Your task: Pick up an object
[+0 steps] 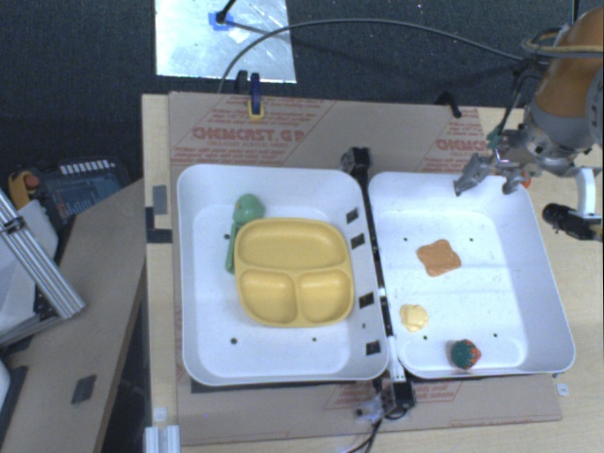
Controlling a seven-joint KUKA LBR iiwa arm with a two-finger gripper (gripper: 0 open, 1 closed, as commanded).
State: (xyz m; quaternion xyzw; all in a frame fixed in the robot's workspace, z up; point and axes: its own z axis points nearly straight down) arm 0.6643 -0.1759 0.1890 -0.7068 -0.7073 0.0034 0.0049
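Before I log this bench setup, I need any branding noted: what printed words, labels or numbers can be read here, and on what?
"CHEMCAST GP", red print on the board behind the left bin.
Same red print, partly cut off, on the board behind the right bin.
Grey device on the left side table: markings too small to read.

two bins, four small objects

foil sheet, blue clamp, cardboard

Grey metal robot arm with orange band, black cables looping alongside, ending in silvery two-finger gripper.
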